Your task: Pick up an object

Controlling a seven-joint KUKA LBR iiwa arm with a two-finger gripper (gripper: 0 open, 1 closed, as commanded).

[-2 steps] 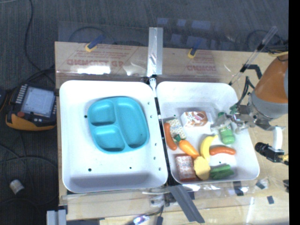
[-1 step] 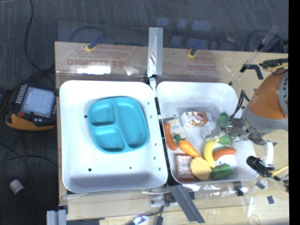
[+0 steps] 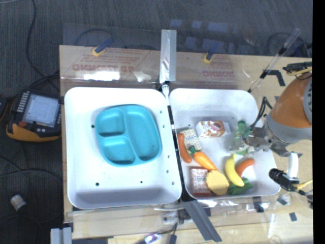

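The right bin (image 3: 213, 98) holds several toy foods. An orange carrot (image 3: 204, 160) lies in its middle, with a yellow banana (image 3: 232, 171) and a small red piece (image 3: 245, 165) to the right of it. A white packet with a red label (image 3: 210, 128) lies further back. Along the front wall lie a yellow block (image 3: 217, 182) and a brown-red packet (image 3: 198, 179). My gripper (image 3: 243, 139) is low inside the bin by its right wall, just behind the banana and the red piece and to the right of the white packet. A small green piece (image 3: 241, 127) sits right beside it.
The left bin (image 3: 81, 177) holds a blue compartment plate (image 3: 127, 134). An orange-red sausage shape (image 3: 183, 148) and a checkered piece (image 3: 190, 137) lie by the right bin's left wall. A green piece (image 3: 238, 188) sits at the front right. The arm's orange band (image 3: 292, 108) hangs over the right rim.
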